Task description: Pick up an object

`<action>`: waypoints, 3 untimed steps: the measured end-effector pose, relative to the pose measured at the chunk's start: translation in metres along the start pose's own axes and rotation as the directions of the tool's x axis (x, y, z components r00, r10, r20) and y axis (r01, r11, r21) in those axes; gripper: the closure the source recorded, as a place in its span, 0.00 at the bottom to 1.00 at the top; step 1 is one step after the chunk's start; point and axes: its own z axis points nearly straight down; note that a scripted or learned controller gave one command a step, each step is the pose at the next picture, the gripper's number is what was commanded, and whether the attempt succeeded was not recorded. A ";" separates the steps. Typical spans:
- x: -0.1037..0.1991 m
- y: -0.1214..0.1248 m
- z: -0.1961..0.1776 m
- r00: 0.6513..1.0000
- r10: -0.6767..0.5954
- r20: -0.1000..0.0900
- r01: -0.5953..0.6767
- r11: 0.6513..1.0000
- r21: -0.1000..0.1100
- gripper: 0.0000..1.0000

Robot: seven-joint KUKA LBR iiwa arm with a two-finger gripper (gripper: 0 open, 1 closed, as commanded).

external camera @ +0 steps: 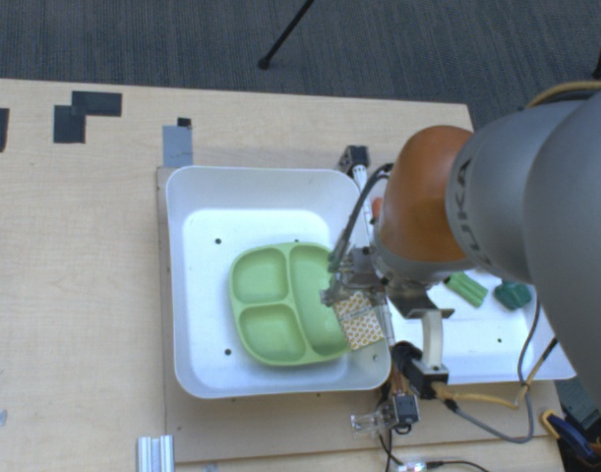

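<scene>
A light green divided plate (280, 308) lies in the left white bin (197, 264), towards its right side. My gripper (351, 291) hangs over the plate's right rim, at the wall between the two bins. Just below it lies a small beige object with a dotted pattern (362, 323), against the plate's right edge. Whether the gripper touches that object is unclear. The grey arm with its orange band (428, 200) covers much of the right bin.
In the right bin (477, 357) a green block (467, 288) and a teal object (513, 295) lie near the arm. Cables and a connector (403, 406) run along the bench's front edge. Black tape marks (84, 116) sit at the far left.
</scene>
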 end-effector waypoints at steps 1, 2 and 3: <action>-0.001 0.000 0.000 1.000 0.001 0.000 -0.001 1.000 0.000 0.00; 0.023 0.002 0.042 1.000 -0.004 -0.007 0.004 1.000 -0.006 0.00; -0.007 0.006 0.029 1.000 0.001 0.001 -0.001 1.000 -0.001 0.00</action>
